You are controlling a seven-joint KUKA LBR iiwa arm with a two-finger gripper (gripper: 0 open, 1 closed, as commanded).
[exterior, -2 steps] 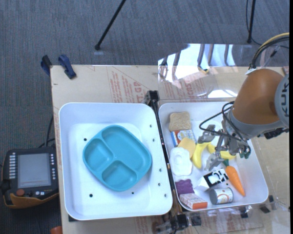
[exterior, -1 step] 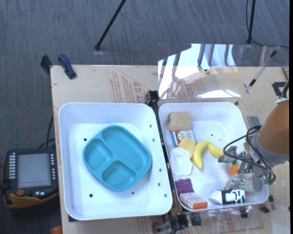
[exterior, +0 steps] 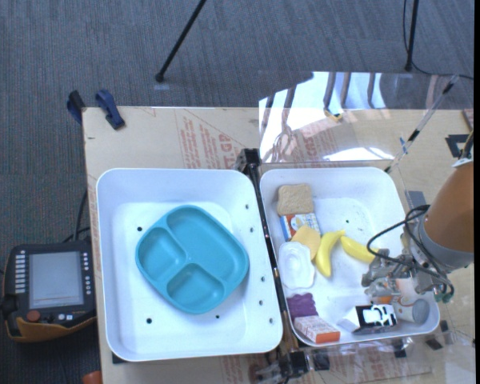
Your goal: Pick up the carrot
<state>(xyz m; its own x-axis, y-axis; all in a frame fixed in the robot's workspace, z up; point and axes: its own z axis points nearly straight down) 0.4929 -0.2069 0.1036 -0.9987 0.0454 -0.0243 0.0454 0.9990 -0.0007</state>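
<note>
Down on the bench: a blue divided plate [exterior: 192, 258] in the left bin [exterior: 112, 214]; in the right bin [exterior: 384, 184], a bread slice [exterior: 294, 199] far, a banana [exterior: 330, 250] mid-bin, a small box [exterior: 316, 329] near. Low over that bin's near right corner, the gripper [exterior: 396, 288], spread or pressed together impossible to tell. No telling the carrot for certain, maybe the small orange patch [exterior: 403, 299] just beneath the gripper.

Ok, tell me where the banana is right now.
The banana lies near the middle of the bin on the camera view's right side, just right of a white toy and below the slice of bread.
</note>
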